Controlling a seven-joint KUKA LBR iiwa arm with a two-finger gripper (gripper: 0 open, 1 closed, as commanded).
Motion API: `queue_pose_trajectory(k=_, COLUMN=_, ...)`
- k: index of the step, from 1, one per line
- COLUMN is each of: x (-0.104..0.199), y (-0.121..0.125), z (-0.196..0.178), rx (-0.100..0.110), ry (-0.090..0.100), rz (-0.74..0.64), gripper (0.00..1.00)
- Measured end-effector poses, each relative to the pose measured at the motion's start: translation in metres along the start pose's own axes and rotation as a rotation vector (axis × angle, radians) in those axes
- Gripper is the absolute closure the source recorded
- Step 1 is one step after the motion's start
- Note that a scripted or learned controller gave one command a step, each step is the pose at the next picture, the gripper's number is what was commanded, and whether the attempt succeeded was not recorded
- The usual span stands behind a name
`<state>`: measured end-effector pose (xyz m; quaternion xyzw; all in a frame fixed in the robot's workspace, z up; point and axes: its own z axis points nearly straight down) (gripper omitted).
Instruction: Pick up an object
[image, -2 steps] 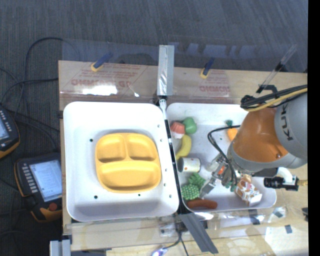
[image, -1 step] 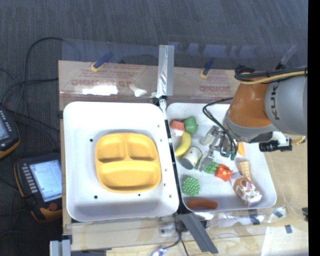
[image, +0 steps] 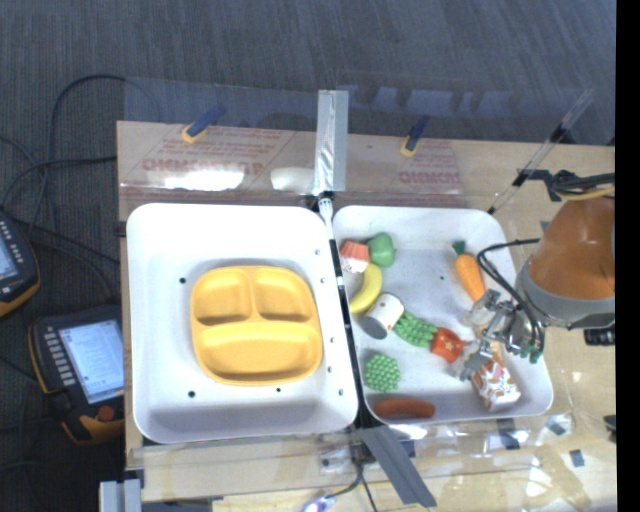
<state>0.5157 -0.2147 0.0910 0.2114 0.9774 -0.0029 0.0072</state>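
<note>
The right bin (image: 440, 222) holds several toy foods. An orange carrot (image: 468, 276) lies at the upper right, and a green knobbly piece (image: 413, 328) with a red piece (image: 447, 345) at its end lies in the middle. A small printed carton (image: 496, 386) sits at the lower right. My gripper (image: 488, 345) hangs low over the right side of this bin, just above the carton and right of the red piece. The orange-banded wrist (image: 575, 262) is behind it. I see nothing clearly held.
A banana (image: 367, 288), a green round fruit (image: 381, 248), a white cup (image: 381, 315), a green bumpy ball (image: 381, 372) and a brown sausage (image: 404, 408) fill the bin's left half. The left bin (image: 160, 250) holds a yellow divided tray (image: 258, 322).
</note>
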Motion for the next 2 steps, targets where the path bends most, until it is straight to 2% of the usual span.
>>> queue_pose_trajectory(k=1, x=0.022, y=-0.012, z=-0.001, rx=-0.003, ry=-0.006, rz=0.003, gripper=0.00)
queue_pose_trajectory(k=2, x=-0.124, y=0.058, z=0.004, rx=-0.002, ry=0.005, rz=0.119, gripper=0.00)
